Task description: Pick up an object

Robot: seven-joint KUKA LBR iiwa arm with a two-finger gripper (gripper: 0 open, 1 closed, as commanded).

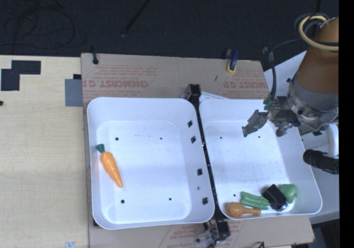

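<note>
My gripper (264,125) hangs over the upper right part of the right bin (232,153), with no object under or beside it. In that bin's front right corner lies a small heap: a green pea pod (253,200), a black block (275,196), a pale green piece (289,190) and a yellow-orange gourd-shaped toy (241,210). The heap is well below and slightly right of the gripper. An orange carrot with a green top (111,168) lies near the left wall of the left bin (144,114).
A black divider (200,147) runs between the two bins. Both bins stand on a cardboard sheet (166,78) on the bench. A blue and yellow clip (232,61) sits at the sheet's far edge.
</note>
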